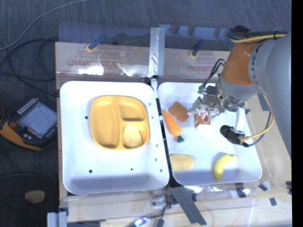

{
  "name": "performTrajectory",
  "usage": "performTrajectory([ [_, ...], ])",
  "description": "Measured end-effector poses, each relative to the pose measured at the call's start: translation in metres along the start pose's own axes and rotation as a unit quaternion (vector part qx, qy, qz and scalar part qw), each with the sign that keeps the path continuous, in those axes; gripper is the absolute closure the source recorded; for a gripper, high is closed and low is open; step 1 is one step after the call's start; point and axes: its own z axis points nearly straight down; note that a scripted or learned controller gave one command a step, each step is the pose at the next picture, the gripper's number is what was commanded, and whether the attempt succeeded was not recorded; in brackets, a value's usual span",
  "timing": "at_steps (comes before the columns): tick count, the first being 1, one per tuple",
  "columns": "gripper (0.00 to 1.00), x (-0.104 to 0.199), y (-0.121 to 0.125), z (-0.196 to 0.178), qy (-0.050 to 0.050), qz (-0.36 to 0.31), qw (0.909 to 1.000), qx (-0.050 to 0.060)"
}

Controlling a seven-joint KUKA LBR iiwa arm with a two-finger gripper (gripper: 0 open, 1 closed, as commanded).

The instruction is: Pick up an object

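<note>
My tool [204, 111] hovers over the small red-and-white carton [202, 118], grip state unclear, and it looks light and crushable, so I'd pinch its flat sides.

Teach pendant [29, 123] on floor, left of bench.

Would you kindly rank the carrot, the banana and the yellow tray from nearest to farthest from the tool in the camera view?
1. Carrot, just left of the tool, right bin.
2. Banana, below it, right bin's near corner.
3. Yellow tray, in the left bin.
</note>
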Motion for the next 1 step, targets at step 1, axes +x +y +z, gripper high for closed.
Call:
performTrajectory([
  [1, 1.0, 0.0006, 0.0, -0.0043, 0.0, -0.001, 1.0, 0.005],
])
